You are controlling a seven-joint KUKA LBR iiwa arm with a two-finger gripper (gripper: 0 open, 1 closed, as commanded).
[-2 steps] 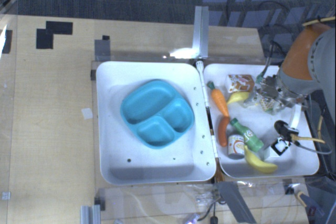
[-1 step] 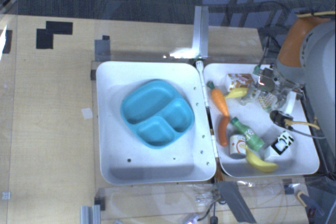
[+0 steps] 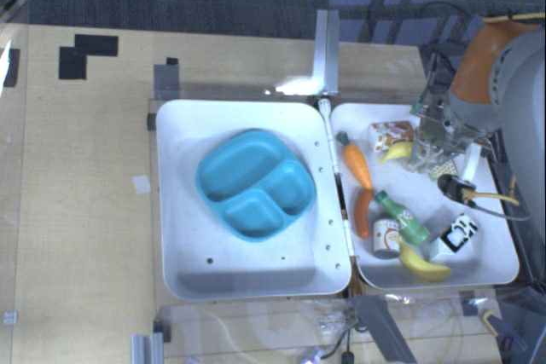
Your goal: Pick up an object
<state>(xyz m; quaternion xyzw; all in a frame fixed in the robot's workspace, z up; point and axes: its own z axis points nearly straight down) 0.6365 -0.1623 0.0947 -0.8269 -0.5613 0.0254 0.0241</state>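
Note:
My gripper (image 3: 429, 154) hangs low over the back of the right bin (image 3: 503, 264). A small yellow banana (image 3: 395, 152) lies just to its left, next to a red and white snack packet (image 3: 390, 133); whether the gripper touches either I cannot tell. Further forward lie an orange carrot (image 3: 357, 164), a brown sausage (image 3: 363, 211), a green bottle (image 3: 403, 217), a small can (image 3: 386, 237), a larger banana (image 3: 423, 263) and a black and white block (image 3: 461, 233).
The left bin (image 3: 183, 268) holds a blue divided plate (image 3: 254, 184). A raised divider (image 3: 334, 183) separates the two bins. The arm fills the space over the right bin's far right corner.

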